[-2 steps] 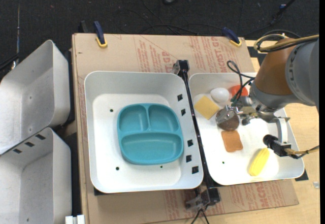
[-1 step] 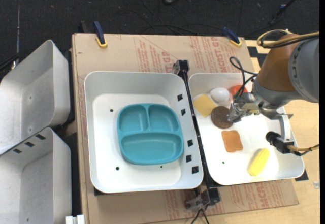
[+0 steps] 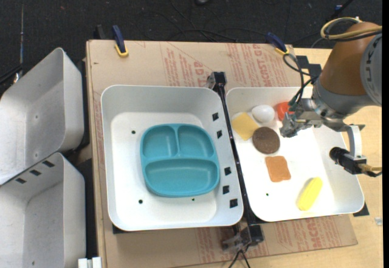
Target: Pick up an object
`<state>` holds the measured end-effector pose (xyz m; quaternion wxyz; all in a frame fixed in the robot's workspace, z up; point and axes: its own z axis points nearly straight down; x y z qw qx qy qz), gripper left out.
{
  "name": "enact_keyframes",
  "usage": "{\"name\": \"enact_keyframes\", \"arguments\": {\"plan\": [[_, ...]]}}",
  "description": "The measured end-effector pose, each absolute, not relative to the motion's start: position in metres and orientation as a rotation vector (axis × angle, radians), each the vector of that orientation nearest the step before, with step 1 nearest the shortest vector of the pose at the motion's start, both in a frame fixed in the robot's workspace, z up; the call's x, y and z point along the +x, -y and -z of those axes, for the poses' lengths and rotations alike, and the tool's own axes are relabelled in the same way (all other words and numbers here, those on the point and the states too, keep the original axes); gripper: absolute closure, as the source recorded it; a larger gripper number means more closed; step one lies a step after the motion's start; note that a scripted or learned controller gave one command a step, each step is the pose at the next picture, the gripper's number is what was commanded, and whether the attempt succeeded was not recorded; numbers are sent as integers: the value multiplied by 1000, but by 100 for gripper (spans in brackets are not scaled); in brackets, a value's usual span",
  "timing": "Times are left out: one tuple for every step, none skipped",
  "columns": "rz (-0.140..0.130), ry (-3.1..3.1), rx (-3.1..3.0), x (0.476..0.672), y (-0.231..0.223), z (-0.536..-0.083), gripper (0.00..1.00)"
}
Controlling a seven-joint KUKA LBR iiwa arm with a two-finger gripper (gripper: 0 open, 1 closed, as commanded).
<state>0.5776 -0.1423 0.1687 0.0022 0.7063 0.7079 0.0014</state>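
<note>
The gripper (image 3: pixel 290 126) hangs over the right bin's (image 3: pixel 340 200) far edge beside a red piece (image 3: pixel 281 108); its state can't be told. Nearby lie a white egg (image 3: pixel 263 113), round brown patty (image 3: pixel 265 140), and smooth yellow lemon (image 3: pixel 309 193).

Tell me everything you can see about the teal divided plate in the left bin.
The teal divided plate is a rounded-rectangle dish that looks like smooth plastic, with raised ridges splitting it into three compartments: two smaller ones along the far side and one wide one along the near side. It lies flat and right side up on the floor of the left bin, roughly in the middle, slightly skewed to the bin's walls. It touches the bin floor alone. All three compartments show bare teal surface.
</note>
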Motion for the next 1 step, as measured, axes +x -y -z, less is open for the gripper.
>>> {"name": "enact_keyframes", "arguments": {"plan": [[-4, -2220, 2215, 578, 146, -232, 100]]}}
